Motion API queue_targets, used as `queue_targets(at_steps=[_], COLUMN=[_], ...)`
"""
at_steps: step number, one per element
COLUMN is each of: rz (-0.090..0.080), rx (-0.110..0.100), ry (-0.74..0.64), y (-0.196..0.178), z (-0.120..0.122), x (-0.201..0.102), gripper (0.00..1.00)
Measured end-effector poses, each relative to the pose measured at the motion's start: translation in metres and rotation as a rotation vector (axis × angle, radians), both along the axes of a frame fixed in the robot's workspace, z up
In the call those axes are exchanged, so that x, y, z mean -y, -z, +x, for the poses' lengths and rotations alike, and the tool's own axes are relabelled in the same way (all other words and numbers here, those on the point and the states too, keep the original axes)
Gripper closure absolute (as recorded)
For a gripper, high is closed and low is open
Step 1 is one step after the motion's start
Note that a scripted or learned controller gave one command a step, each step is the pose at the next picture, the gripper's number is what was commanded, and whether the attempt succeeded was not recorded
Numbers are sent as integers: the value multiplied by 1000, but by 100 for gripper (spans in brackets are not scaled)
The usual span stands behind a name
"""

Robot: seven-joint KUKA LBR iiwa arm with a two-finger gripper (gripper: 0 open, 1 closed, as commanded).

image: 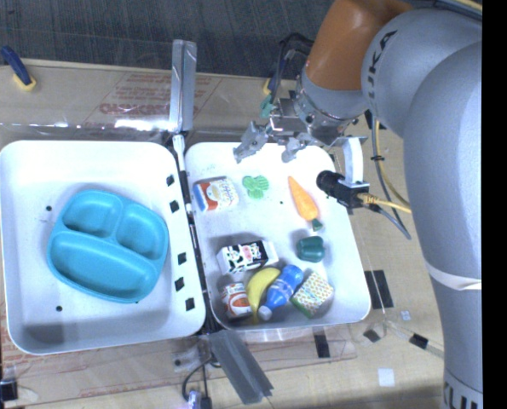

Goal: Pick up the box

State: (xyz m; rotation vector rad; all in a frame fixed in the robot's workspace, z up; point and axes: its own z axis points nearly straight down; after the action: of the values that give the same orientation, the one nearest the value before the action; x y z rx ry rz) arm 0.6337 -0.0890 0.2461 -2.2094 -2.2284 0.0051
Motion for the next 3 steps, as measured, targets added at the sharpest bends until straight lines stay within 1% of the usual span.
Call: queue_targets(at_steps=[1, 2, 3], rz=[-3, 0, 0], rx=[2, -1, 13], ry=[241, 345, 218], y=[-10, 126, 149], z=[-17, 22, -19], x=[73, 13, 2], gripper=[0, 0, 0])
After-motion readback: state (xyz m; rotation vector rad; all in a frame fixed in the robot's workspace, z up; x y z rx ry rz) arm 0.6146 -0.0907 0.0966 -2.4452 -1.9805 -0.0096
